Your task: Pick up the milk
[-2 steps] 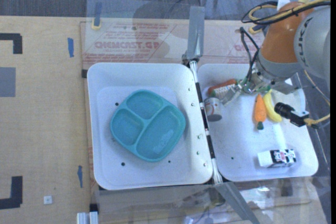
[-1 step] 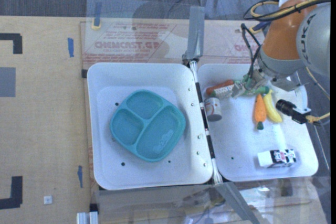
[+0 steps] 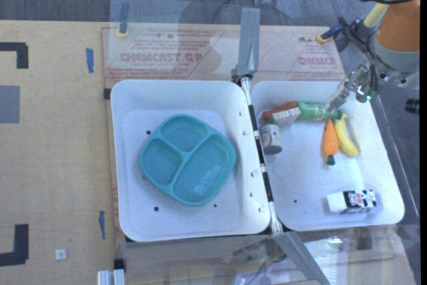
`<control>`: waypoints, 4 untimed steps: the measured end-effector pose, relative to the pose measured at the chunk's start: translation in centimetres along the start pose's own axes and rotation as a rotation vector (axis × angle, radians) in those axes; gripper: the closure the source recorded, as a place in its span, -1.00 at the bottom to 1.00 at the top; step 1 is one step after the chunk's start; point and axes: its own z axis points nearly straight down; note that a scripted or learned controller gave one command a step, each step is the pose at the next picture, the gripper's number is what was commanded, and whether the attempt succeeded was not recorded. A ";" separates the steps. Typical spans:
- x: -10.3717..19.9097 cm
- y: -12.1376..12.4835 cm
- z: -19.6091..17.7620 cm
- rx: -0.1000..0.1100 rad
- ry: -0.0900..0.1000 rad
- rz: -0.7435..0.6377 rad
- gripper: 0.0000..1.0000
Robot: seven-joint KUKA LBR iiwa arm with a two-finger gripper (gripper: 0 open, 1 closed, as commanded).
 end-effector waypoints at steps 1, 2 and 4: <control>0.0 -5.9 -14.6 0.002 0.001 0.220 1.00; -3.0 -4.8 -22.7 0.002 -0.001 0.596 1.00; -2.9 2.2 -23.4 0.013 0.003 1.889 1.00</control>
